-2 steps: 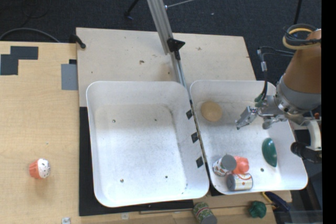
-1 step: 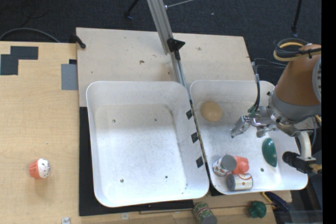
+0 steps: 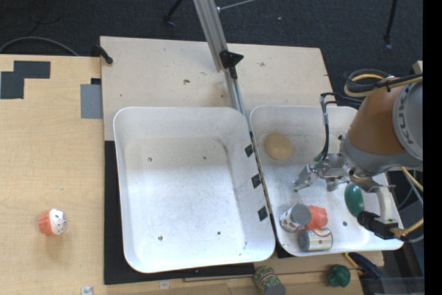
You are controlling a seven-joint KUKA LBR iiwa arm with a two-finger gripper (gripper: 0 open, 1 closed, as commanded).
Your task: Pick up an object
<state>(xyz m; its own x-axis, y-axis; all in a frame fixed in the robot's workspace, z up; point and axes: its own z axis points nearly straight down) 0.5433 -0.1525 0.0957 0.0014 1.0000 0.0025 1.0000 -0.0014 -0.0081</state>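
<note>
Your claw [image 3: 312, 176] hangs low in the right white bin [image 3: 293, 122]; whether it is released or clenched, you cannot tell. Nearest lies the round tan ball [image 3: 278, 146]; centre over it, descend straight, avoiding the bin wall.

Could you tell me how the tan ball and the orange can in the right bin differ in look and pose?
The tan ball is round and plain, one dull beige colour; the orange can is a cylinder, bright orange with a grey end. The tan ball sits alone near the far end of the right bin, apart from other things; the orange can lies on its side at the near end, close beside a second, pale can. Both rest on the right bin's floor.
</note>
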